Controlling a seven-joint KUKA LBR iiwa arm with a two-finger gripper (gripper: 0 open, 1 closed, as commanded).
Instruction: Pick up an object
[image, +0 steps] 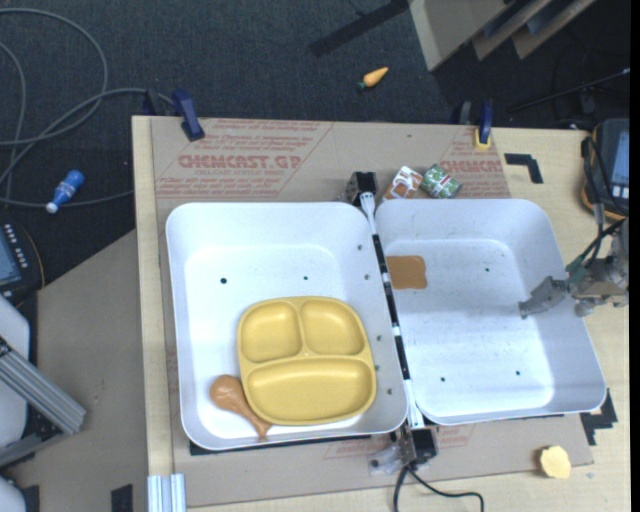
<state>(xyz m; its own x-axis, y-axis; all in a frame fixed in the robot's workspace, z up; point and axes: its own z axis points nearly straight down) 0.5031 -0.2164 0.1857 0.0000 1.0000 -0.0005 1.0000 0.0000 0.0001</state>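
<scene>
Yellow tray (304, 360) in left bin (190, 240), half-hiding orange spoon (236, 399); gripper (533, 301) at right bin (540, 225) edge.

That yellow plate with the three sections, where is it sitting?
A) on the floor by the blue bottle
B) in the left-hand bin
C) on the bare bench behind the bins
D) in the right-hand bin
B: the yellow plate lies inside the left bin, toward its near edge, with an orange spoon-like item beside it.
</scene>
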